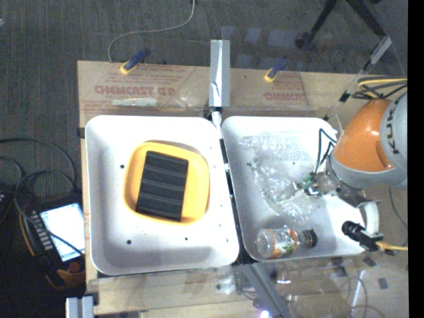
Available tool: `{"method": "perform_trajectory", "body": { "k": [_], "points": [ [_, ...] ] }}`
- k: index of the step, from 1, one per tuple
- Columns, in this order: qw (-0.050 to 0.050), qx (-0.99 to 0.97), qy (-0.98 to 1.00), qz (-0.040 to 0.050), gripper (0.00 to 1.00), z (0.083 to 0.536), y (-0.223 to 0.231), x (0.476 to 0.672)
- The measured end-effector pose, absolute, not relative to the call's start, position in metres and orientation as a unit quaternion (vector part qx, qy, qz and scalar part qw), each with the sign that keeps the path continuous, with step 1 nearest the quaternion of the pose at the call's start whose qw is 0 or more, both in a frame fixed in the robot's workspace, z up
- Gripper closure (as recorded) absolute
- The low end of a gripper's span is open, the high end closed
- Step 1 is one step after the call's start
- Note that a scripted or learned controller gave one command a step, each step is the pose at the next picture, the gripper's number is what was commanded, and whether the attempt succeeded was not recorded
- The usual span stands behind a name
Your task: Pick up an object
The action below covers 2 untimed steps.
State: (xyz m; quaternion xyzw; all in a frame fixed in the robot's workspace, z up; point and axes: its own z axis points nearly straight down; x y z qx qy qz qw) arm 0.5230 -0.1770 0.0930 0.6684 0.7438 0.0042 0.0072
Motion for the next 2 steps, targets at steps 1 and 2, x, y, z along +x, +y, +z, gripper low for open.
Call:
{"method": "perform_trajectory", "body": {
  "k": [1,2],
  "points": [
    [0.008,0.663,0.748,0.0062,0.00,0.093,-0.110,0.561],
    [0.009,0.664,0.748,0.0061,0.00,0.093,-0.116,0.515]
  ]
}}
